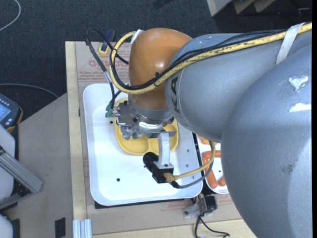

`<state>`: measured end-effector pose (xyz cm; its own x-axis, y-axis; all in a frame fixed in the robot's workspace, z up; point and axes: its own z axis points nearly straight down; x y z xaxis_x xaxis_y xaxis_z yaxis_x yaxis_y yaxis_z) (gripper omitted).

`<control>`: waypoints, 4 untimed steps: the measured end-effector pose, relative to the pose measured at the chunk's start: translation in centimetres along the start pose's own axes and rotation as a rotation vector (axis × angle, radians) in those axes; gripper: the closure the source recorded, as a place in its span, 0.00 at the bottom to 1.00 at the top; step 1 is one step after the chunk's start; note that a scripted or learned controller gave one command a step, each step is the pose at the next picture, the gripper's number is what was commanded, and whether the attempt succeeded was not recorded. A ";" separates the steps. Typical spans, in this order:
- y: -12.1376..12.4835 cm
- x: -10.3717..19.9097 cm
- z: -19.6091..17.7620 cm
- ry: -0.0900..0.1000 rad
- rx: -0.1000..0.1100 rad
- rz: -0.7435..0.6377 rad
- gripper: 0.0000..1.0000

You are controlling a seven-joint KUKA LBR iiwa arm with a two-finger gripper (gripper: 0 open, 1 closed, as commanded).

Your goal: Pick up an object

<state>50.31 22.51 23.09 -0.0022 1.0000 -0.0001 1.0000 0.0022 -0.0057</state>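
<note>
A yellow object [130, 144] lies in the left white bin [106, 177], mostly covered by the arm's wrist. The gripper [132, 131] hangs directly over it, low in the bin, under the orange band [151, 66]. A small green item [109, 109] peeks out at the wrist's left side. In the right bin, orange objects [214, 170] show in a narrow strip beside the arm.
The big grey arm [247, 113] covers most of the right bin and the right half of the view. Black and yellow cables [116, 66] loop around the wrist. A black cable clamp [157, 171] hangs over the left bin's front. The bench's brown cardboard edge [77, 133] runs along the left.
</note>
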 end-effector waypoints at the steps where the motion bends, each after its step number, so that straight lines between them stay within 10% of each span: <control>1: 1.9 -5.5 -10.8 0.003 -0.020 0.007 1.00; 2: -2.6 -4.5 -21.2 0.006 -0.016 -0.002 1.00; 3: -2.6 -0.6 -12.8 -0.003 0.004 -0.002 1.00; 4: 3.3 0.0 -17.8 0.002 -0.014 0.002 1.00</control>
<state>53.72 22.48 40.85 -0.0002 1.0000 0.0021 1.0000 0.0002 0.0085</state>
